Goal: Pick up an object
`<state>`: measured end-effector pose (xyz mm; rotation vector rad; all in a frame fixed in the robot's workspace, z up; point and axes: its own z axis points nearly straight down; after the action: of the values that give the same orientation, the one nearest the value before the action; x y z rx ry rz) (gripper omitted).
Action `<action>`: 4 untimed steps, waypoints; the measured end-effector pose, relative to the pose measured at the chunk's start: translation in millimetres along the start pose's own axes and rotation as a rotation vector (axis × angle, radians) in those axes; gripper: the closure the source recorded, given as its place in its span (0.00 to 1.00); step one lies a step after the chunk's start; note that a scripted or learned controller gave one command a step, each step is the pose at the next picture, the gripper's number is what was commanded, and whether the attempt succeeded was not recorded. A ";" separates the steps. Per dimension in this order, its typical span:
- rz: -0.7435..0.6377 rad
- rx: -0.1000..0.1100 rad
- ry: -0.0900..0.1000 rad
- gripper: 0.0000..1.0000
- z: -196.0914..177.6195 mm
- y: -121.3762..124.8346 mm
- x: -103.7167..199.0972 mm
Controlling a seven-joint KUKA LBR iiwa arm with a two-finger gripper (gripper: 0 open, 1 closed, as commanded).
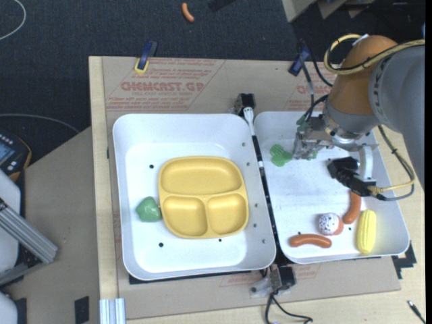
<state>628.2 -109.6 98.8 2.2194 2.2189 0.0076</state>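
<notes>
Small green leafy toy is lying near the left wall of the right white bin, toward its far edge, and my gripper is hanging just beside it on the right; whether my fingers are spread or pressed together, I cannot tell. Toward that bin's near edge an orange sausage is lying flat, with a speckled white ball, a second orange sausage and a yellow corn cob near the near right corner. In the left white bin, a yellow three-compartment tray is sitting mid-floor, a green lump touching its left side.
</notes>
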 end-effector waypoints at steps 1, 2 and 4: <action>-0.001 0.000 -0.003 1.00 -61.8 -4.7 1.7; 0.001 -0.001 -0.003 1.00 -113.0 -12.2 -3.2; -0.005 0.002 -0.001 1.00 -133.5 -2.5 52.4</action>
<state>624.9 -57.4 232.4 2.2139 2.2256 0.0045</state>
